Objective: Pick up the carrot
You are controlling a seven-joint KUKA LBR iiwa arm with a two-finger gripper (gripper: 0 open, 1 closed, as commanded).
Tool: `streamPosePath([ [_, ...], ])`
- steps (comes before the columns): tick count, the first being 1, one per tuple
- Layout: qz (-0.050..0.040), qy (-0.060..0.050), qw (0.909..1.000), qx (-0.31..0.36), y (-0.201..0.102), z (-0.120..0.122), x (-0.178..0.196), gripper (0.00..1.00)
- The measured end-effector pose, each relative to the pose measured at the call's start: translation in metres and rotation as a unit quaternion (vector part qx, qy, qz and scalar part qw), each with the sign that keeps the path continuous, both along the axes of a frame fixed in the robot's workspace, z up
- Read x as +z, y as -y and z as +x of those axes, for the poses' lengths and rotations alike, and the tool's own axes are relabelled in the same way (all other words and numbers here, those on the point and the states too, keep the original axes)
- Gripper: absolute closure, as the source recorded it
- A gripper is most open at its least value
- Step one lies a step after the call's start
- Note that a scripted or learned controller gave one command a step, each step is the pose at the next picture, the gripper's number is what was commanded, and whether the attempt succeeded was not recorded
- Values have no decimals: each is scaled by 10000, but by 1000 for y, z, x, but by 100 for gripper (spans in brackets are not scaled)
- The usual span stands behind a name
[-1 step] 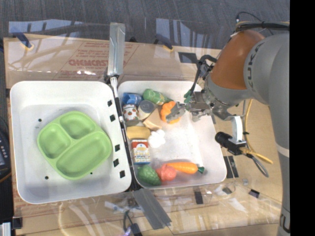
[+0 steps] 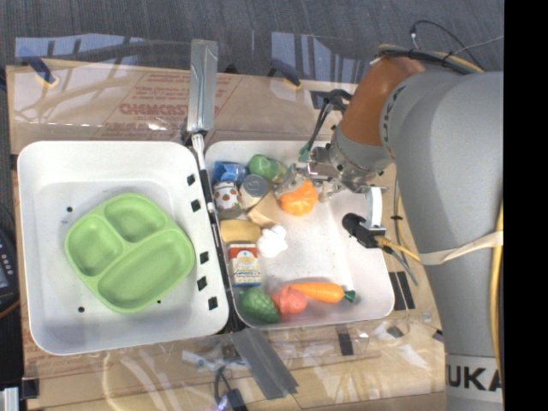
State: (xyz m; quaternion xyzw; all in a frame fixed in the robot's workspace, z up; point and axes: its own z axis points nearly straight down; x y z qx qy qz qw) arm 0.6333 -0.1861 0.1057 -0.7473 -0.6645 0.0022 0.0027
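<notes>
Your target — the long orange plastic carrot with a green stub end point(image 2: 320, 292) — lies untouched along the near wall of the right-hand shallow white bin point(image 2: 370, 268), beside a small red toy fruit point(image 2: 291, 300). The hand point(image 2: 315, 171) hovers at the far end, above a rounded orange toy point(image 2: 298, 199); you can't tell its state. The whole pick remains.

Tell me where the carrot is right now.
The carrot lies near the front edge of the right bin, just right of a red toy fruit, well below the gripper.
</notes>
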Motion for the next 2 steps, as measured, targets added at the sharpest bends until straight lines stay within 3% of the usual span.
streamPosePath([
  [1,-7,35,9999,163,10,-3,38,0],
  [2,6,19,9955,950,19,-13,-14,0],
])
